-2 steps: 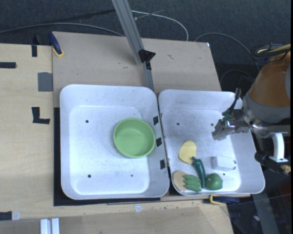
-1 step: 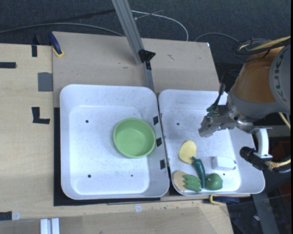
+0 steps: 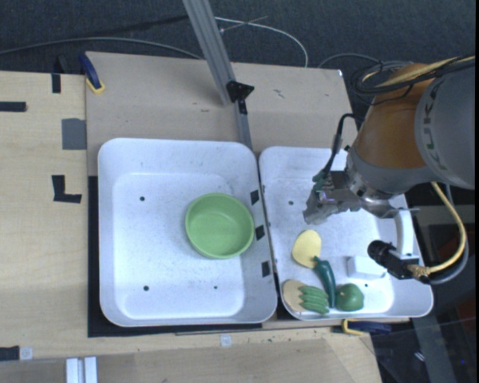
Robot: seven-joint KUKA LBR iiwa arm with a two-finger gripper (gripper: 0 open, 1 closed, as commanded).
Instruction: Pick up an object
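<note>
Several small toys lay clustered at lower right of the frame in the right bin [image 3: 281, 174]: a yellow piece [image 3: 306, 247], a dark green pepper [image 3: 326, 278], a green ball [image 3: 350, 297]. The gripper [image 3: 319, 207] hung just above the yellow piece; whether it was open or closed could not be told. The toys looked light, stiff and smooth, likely slippery; the pepper's narrow middle seemed the surest hold. A green bowl [image 3: 219, 225] sat in the left bin [image 3: 128, 166].

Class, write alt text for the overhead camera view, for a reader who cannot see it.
A grey and orange robot arm reaches from the right, its gripper above the right white bin, just above a pale yellow object and green toy items clustered at the near edge. The left bin holds a green bowl.
</note>
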